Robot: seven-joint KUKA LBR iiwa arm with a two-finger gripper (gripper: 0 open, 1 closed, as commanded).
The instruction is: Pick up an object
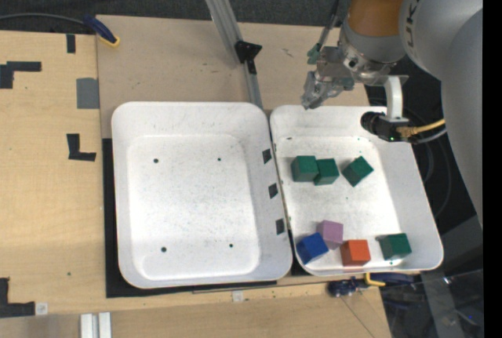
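the gripper (316,96) hovers over the right bin's (420,195) far edge (finger state unclear), an approach step, and must next descend onto a green cube (305,168).

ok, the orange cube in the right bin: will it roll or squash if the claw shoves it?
The orange cube has flat faces, so it would probably slide, not roll. It looks solid and stiff, unlikely to squash. The purple cube sits very close, so a push might nudge that too.

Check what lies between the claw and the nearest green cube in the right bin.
In the camera view, nothing but bare white bin floor and the bin's far rim separates the claw from the nearest green cube in the right bin.
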